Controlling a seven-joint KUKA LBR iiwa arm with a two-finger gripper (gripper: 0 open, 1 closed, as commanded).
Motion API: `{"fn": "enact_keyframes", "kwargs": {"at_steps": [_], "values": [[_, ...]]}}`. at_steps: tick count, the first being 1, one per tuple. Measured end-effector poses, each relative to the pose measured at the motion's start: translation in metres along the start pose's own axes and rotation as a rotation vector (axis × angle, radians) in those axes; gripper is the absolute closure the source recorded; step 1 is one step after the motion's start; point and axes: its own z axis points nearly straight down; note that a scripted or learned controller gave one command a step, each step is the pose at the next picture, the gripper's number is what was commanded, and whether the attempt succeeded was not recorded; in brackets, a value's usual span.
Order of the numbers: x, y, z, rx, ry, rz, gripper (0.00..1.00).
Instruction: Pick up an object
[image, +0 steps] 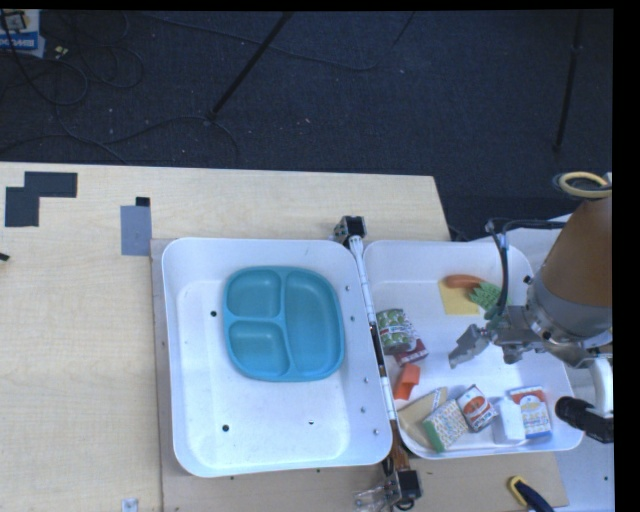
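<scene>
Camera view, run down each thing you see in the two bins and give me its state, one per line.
Blue divided plate: lying flat in the left bin, nothing on it.
Claw: hanging over the right bin, holding nothing.
Green can: lying on its side.
Orange piece: resting by the divider.
Small cartons: lying flat along the near edge.
Yellow card: flat, green toy beside it.

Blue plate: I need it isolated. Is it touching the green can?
Apart. The camera view shows the blue plate in the left bin, the green can across the divider in the right bin.
</scene>
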Motion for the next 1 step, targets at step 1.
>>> {"fn": "enact_keyframes", "kwargs": {"at_steps": [1], "values": [[-0.0265,-0.0227,0.1001,-0.005,0.000,0.001,0.00]]}}
